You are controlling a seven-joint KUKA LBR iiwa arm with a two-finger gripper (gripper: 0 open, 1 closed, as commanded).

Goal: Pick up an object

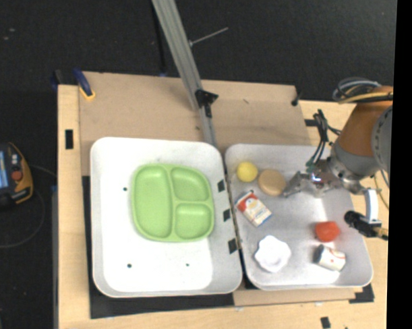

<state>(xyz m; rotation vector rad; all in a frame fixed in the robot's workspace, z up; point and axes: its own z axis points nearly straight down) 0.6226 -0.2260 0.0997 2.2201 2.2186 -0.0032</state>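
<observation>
The right bin (297,221) holds several small objects. At its back left lies a yellow ball (246,171), with a tan rounded piece (271,182) beside it. A red and white carton (254,209) lies just in front of them. A white crumpled item (272,254) sits near the front. A red lump (327,231) and a small white, red and black item (329,258) are at the right. My gripper (297,185) hangs low over the bin's back, just right of the tan piece. Nothing is seen held in it.
The left bin (108,258) carries a green divided plate (172,202). A grey metal post (186,62) slants over the bench behind the bins. The arm's orange band (359,129) is at the right edge, with cables above it.
</observation>
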